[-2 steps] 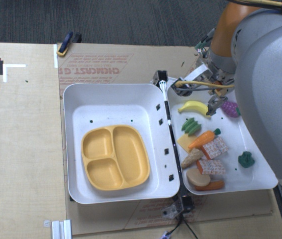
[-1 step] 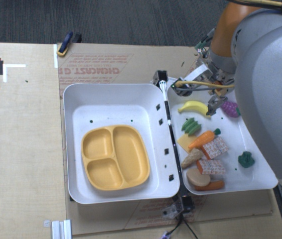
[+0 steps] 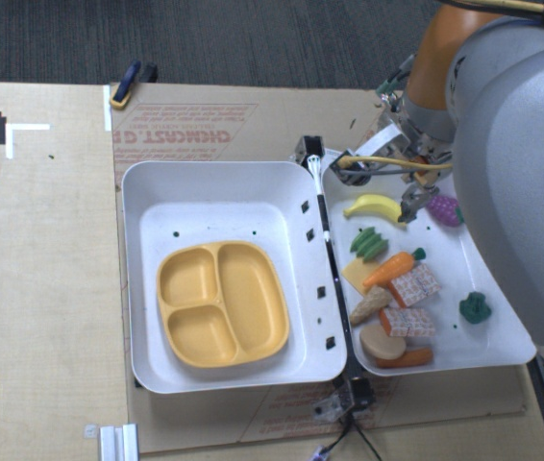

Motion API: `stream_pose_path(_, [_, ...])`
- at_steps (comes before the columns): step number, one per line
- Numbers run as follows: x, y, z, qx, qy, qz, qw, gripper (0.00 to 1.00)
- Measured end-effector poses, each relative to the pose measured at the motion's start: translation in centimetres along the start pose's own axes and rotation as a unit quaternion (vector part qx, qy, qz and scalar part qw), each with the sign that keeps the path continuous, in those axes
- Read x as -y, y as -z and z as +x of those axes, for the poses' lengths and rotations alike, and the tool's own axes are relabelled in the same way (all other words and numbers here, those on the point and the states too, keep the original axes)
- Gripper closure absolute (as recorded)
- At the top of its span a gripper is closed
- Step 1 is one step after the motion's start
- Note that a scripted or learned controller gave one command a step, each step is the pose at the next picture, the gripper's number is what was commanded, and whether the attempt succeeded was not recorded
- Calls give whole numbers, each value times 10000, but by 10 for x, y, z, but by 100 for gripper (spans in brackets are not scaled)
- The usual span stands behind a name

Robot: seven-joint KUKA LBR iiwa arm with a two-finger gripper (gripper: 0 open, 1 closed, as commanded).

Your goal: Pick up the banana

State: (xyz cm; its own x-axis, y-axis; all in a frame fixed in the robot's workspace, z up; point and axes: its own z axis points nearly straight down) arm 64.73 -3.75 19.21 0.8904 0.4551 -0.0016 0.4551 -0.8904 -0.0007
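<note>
I see the banana (image 3: 374, 206) lying in the right bin (image 3: 483, 275), in its far half near the wall it shares with the left bin (image 3: 147, 257). My hand (image 3: 410, 211) sits just at the banana's right end; I cannot tell whether its fingers are apart or together, or whether they touch the fruit. Purple grapes (image 3: 445, 209) lie just beyond the hand. Toward the bin's near edge come a green vegetable (image 3: 369, 244), a carrot (image 3: 388, 269) and crowded food pieces. Open bin floor remains along the right rim beside the broccoli (image 3: 475, 307). The left bin holds a yellow divided plate (image 3: 222, 303).
</note>
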Motion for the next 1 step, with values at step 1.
stream_pose_path(1, [0, 0, 0, 0, 0, 0, 10000, 0])
